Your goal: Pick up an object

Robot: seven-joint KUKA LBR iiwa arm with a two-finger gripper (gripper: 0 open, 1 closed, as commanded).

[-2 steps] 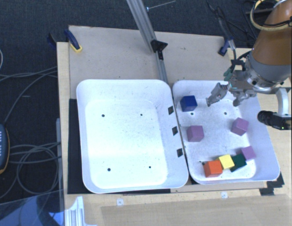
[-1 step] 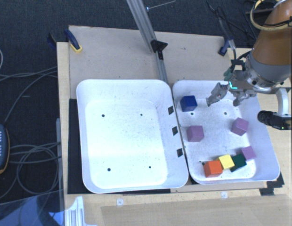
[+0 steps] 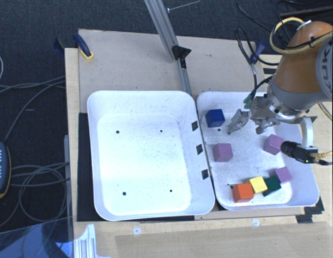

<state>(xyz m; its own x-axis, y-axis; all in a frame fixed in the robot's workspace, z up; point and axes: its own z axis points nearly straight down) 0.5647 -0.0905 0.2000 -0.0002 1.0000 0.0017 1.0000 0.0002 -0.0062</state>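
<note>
My gripper (image 3: 248,124) hangs over the back of the right bin (image 3: 301,198), open, with nothing between its fingers. A blue cube (image 3: 215,117) lies just left of the left finger (image 3: 235,122). A purple cube (image 3: 223,151) sits in front of it, near the bin's left wall. Another purple cube (image 3: 273,144) lies to the front right of the gripper. Along the bin's front sit an orange block (image 3: 242,192), a yellow block (image 3: 258,184), a green block (image 3: 272,184) and a small purple block (image 3: 283,173).
The left bin (image 3: 139,160) stands beside the right one, their walls touching along small black clips (image 3: 199,149). A slanted metal bar (image 3: 166,31) crosses the bench behind the bins. Cables trail at the arm's wrist on the right.
</note>
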